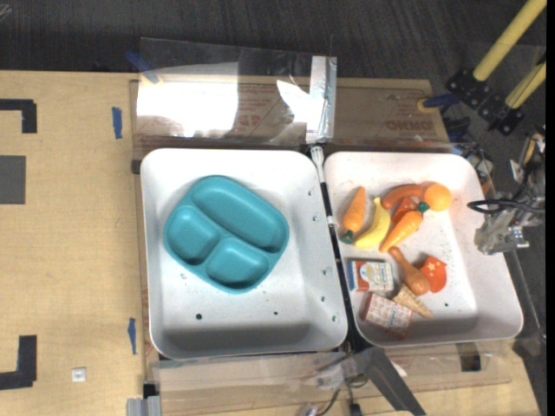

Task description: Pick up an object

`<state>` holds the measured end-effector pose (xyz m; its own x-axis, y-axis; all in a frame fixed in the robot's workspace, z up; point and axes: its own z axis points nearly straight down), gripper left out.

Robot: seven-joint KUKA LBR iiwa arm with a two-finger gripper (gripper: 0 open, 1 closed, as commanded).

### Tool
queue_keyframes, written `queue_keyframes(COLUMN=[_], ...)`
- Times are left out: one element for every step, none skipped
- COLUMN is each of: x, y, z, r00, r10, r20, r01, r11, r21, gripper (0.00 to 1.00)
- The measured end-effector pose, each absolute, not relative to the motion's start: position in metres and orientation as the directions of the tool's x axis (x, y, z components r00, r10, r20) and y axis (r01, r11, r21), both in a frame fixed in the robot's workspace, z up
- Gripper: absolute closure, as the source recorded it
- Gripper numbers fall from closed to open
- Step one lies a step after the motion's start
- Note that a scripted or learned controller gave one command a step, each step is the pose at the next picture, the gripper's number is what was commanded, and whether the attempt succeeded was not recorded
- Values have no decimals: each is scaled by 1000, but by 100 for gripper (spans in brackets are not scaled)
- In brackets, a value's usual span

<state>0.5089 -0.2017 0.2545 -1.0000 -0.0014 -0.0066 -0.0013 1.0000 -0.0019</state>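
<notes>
The right white bin (494,306) holds several toy foods. A yellow banana (376,224) lies beside an orange piece (355,210) near the bin's left wall. An orange carrot (404,226) points down-left, with a round orange fruit (437,197) and a red-orange piece (401,194) behind it. Lower down lie a red tomato-like piece (432,273), a small printed carton (374,276), a waffle cone (414,302) and a red-and-white packet (387,314). Nothing is lifted off the bin floor.
The left white bin (173,319) holds a teal divided plate (227,232). A grey bracket with cables (500,232) sits at the right bin's right rim. Yellow poles (513,31) cross the top right. A clear plastic sheet (234,102) lies behind the bins.
</notes>
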Motion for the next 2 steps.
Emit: queue_keyframes(x=[485,501], y=[-166,-156], z=[149,90], r00=[-989,-984], r10=[-148,-180], r20=[-1,-12], r01=[-148,-180], r11=[989,984], r21=[1,-5], gripper=[0,0])
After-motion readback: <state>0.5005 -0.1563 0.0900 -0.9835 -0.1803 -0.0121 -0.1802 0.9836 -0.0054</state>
